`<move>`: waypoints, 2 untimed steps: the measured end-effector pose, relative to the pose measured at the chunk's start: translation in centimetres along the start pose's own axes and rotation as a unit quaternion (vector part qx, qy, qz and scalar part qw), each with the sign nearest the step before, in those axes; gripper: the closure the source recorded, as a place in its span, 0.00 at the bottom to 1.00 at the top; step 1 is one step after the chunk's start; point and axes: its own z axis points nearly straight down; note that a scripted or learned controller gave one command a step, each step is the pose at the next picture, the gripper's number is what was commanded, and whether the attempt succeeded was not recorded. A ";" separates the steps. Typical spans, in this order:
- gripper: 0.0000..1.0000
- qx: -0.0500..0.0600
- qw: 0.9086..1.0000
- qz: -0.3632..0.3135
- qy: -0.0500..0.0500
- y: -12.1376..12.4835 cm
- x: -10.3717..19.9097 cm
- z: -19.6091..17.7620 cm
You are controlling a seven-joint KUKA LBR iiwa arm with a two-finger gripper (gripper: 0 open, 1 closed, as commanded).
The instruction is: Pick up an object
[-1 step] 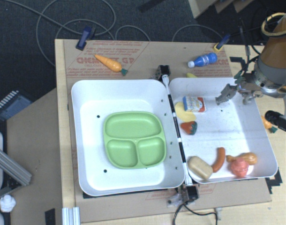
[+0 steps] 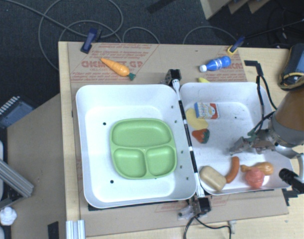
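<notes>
The right bin (image 2: 241,94) holds several toy foods. A white carton (image 2: 207,110) lies at its far left, with a yellow piece (image 2: 193,118) beside it and a red and green strawberry (image 2: 201,135) just below. Along the near wall lie a tan bread roll (image 2: 212,178), an orange sausage (image 2: 233,168) and a pink and orange drumstick (image 2: 256,175). My gripper (image 2: 244,144) hangs low over the right half of this bin, just above the sausage and the drumstick, and nothing shows in its grasp.
The left bin (image 2: 92,133) bears a green divided plate (image 2: 142,148). On the cardboard behind the bins lie a toy carrot (image 2: 117,67), a blue and white bottle (image 2: 216,63) and a blue clip (image 2: 89,40). Cables run along the right bin's far right corner.
</notes>
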 end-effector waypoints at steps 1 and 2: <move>0.00 -0.004 1.000 -0.002 0.000 -2.2 6.0 -12.8; 0.00 -0.002 1.000 -0.001 -0.001 -2.3 3.8 0.8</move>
